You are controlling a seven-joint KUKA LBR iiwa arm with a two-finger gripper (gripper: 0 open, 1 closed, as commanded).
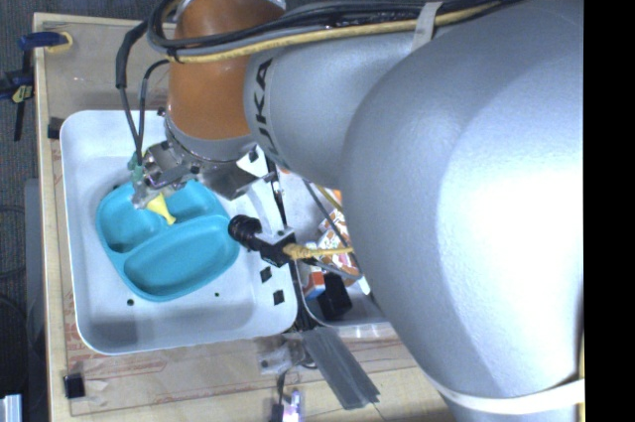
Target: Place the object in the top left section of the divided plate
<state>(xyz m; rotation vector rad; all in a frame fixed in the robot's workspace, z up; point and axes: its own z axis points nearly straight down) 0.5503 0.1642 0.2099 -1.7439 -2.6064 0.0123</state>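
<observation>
A blue divided plate (pixel 174 251) lies in the left white bin (pixel 84 211). A small yellow object (pixel 161 206) sits at the plate's upper edge, near the ridge between its two upper sections. My gripper (pixel 152 178) hangs right above that yellow object, its metal tip close to or touching it. The grey arm with its orange band (pixel 213 63) hides the upper right part of the plate.
The right bin (pixel 327 306) is largely hidden under the arm; some orange-and-white and dark items (pixel 332 256) show in it. Cables run along the arm. A blue clamp (pixel 40 41) sits at the bench's far left corner.
</observation>
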